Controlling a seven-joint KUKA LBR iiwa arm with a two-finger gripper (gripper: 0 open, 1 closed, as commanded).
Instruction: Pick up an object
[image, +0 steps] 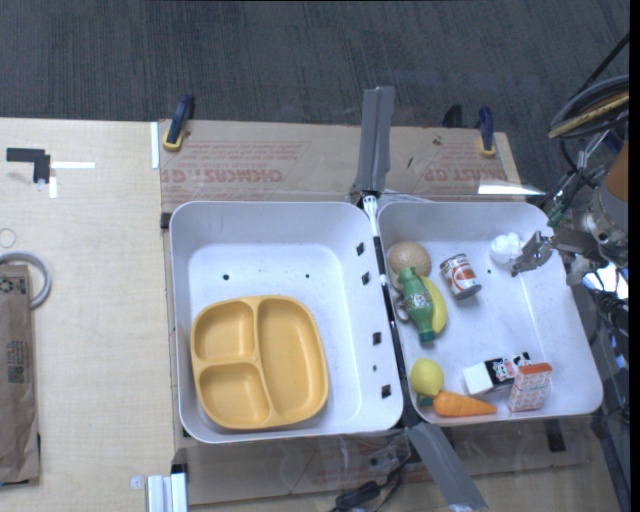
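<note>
The right bin (545, 330) holds several objects. A brown round fruit (408, 258), a green bottle (412, 291) and a banana (434, 306) lie along its left side. A small red and white can (460, 275) sits near the middle, and a white crumpled lump (506, 243) lies at the back. A lemon (427, 377), a carrot (463, 405), a black and white box (495, 373) and a red and white carton (530, 387) lie along the front. My gripper (528, 256) hangs over the bin's back right, just right of the white lump.
The left bin (270, 235) holds a yellow divided plate (260, 360). A grey divider post (376, 140) stands at the back between the bins. Cables and arm parts (600, 200) crowd the right edge. A brown paper bag (15, 370) lies on the bench at far left.
</note>
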